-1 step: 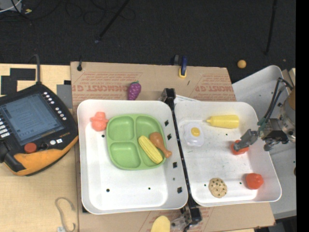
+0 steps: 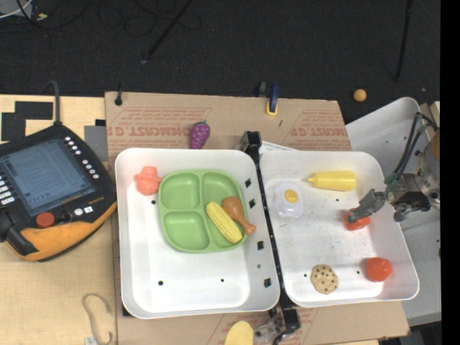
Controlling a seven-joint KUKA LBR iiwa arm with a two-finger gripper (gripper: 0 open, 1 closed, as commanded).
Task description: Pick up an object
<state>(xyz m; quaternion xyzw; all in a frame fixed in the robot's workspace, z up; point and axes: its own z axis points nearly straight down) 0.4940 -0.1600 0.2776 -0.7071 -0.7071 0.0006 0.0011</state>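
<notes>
1. Two shallow white bins side by side on cardboard: left bin [image 2: 136, 279], right bin [image 2: 402, 264].
2. In the left bin, a green divided plate [image 2: 188, 207] bearing a yellow corn cob [image 2: 223, 222] and, touching it on the right, a brown drumstick [image 2: 238, 213]. A pink toy [image 2: 146, 180] just beside the plate's upper left edge.
3. In the right bin: a yellow mustard bottle [image 2: 332, 180] lying near the far wall, a fried egg [image 2: 289, 199] near the dividing wall, a chocolate-chip cookie [image 2: 324, 279] near the front wall, a red tomato [image 2: 378, 269] in the front right corner.
4. Gripper [image 2: 366, 208] reaching in from the right, low over the right bin's right half, tip at a small red object [image 2: 357, 222]. Cannot tell whether that object is between the fingers or merely beneath them; fingers' spread cannot be told either.
5. Outside the bins: a purple grape bunch [image 2: 200, 134] on the cardboard behind the left bin, a yellow lemon [image 2: 239, 333] at the front edge, a blue and yellow clamp [image 2: 272, 99] on the back edge.
6. Left of the bins, a teach pendant [image 2: 50, 185] with a grey screen and orange underside.
7. On the dark floor behind, a small orange ball [image 2: 359, 95].
</notes>
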